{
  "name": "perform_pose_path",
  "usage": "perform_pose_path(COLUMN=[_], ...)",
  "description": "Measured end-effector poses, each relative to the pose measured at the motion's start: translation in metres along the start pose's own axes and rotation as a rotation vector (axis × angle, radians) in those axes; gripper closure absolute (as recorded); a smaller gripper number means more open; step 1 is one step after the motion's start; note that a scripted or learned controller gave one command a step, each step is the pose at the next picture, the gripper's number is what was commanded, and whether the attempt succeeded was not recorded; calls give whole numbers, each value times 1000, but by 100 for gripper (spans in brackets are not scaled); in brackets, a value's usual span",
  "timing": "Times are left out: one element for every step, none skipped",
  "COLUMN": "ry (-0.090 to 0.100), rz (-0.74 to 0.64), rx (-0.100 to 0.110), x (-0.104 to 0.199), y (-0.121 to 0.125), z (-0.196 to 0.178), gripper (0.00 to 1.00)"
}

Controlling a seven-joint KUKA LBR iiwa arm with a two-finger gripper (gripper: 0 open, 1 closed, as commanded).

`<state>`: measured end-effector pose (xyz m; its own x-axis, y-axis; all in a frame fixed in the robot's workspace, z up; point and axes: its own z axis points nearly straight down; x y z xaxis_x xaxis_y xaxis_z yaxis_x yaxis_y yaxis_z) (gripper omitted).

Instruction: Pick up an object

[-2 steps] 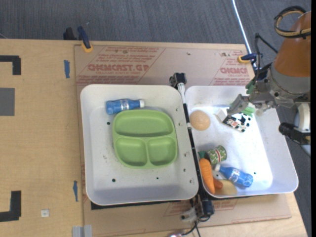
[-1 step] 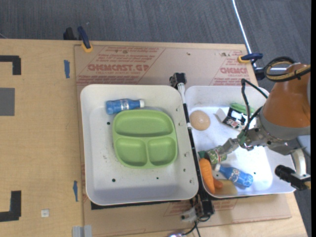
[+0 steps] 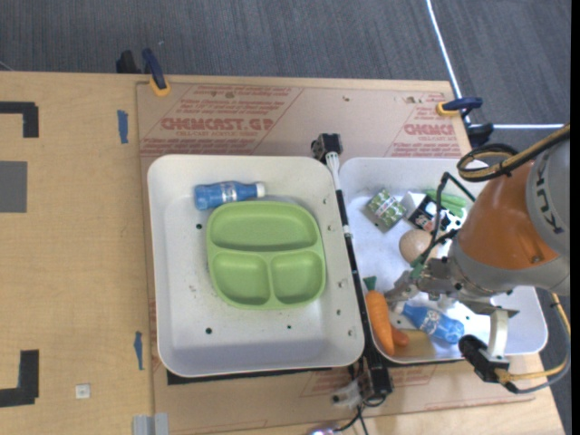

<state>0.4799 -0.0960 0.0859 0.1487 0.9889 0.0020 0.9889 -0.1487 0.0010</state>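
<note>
A green divided plate and a blue bottle lie in the left bin. The arm hangs over the right bin, above a carrot and another blue bottle.

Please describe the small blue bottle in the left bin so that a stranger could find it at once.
Look at the left bin, which holds a green divided plate. Just beyond the plate's far edge lies the blue bottle on its side. It is blue with a white cap.

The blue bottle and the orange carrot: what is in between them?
In the camera view, the green divided plate lies between the blue bottle and the carrot, then the bins' meeting rims.
</note>
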Motion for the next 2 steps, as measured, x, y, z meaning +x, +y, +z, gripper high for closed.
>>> perform_pose_path(ry=[-2, -6], rz=[-31, 24], rx=[-3, 28], x=[-2, 2], y=[91, 174], z=[0, 2], gripper=[0, 0])
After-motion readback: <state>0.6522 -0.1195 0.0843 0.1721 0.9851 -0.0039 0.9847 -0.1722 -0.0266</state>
